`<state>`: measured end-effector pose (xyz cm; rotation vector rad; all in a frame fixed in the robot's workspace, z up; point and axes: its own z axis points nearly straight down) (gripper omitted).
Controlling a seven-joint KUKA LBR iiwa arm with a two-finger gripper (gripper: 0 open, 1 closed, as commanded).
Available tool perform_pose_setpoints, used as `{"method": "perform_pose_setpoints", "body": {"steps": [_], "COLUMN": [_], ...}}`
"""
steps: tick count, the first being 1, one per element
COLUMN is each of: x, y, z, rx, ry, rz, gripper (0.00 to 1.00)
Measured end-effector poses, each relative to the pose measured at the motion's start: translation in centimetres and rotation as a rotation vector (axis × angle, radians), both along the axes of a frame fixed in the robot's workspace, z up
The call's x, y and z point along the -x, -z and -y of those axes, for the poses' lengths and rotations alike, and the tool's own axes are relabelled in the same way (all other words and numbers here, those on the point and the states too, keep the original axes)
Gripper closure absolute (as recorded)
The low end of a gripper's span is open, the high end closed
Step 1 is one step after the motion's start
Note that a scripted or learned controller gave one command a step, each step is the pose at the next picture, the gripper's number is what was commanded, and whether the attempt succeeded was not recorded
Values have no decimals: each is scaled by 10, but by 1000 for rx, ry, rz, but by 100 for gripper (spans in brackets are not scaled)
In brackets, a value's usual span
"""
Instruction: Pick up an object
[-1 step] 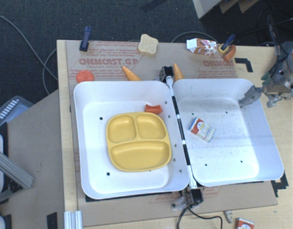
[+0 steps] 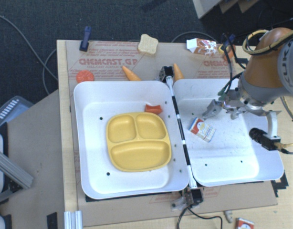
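The small carton (image 2: 202, 129) lies flat on the floor of the right bin (image 2: 242, 171), just below and to the left of the gripper (image 2: 214, 109), apart from it. The gripper is lowered at a slant; its opening cannot be judged, and nothing shows in its grasp. The yellow divided plate (image 2: 138, 141) sits in the left bin (image 2: 89, 128), well to the gripper's left, clear of the approach.

Grey arm (image 2: 268, 75) with orange band, reaching in from the right, gripper (image 2: 214, 109) low.
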<state>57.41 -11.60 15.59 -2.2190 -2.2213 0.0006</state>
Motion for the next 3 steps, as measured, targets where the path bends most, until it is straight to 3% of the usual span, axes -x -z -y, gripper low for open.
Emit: {"method": "perform_pose_setpoints", "body": {"steps": [1,2,3], "x": [-26,33,33], "y": [61,72,62], "z": [-21,-22,-23], "rx": [0,0,1], "ry": [1,2,2], "rz": [-2,-1,2], "gripper": [0,0,100]}}
